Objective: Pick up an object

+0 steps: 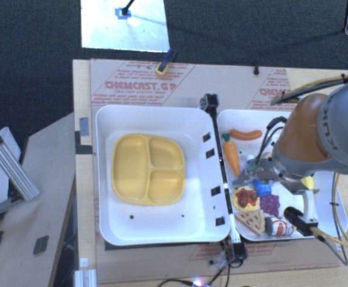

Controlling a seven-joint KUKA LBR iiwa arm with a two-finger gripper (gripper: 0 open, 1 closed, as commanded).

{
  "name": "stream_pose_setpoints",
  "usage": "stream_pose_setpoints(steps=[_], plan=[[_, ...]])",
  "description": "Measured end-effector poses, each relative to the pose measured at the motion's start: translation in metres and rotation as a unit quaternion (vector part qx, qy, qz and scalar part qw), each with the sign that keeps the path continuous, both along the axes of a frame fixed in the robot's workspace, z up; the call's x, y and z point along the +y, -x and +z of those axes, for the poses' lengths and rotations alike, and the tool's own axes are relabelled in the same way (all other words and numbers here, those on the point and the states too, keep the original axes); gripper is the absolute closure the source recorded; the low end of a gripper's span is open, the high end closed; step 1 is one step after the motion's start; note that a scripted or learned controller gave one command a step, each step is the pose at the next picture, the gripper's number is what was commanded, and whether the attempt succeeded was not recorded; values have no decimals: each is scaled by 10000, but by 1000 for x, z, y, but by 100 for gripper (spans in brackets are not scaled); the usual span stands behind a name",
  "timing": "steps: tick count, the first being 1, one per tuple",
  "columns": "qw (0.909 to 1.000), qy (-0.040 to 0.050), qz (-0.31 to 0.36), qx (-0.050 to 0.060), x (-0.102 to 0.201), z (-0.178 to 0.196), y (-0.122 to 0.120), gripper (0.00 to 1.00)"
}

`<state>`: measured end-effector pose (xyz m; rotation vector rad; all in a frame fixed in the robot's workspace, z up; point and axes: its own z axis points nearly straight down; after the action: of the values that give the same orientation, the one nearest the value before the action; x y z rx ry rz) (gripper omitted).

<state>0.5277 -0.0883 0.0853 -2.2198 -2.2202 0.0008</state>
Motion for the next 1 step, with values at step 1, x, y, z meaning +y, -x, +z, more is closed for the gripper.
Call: stream_pose_setpoints(steps=[1], plan=[[10000, 2, 9, -29, 0, 14, -2, 100]])
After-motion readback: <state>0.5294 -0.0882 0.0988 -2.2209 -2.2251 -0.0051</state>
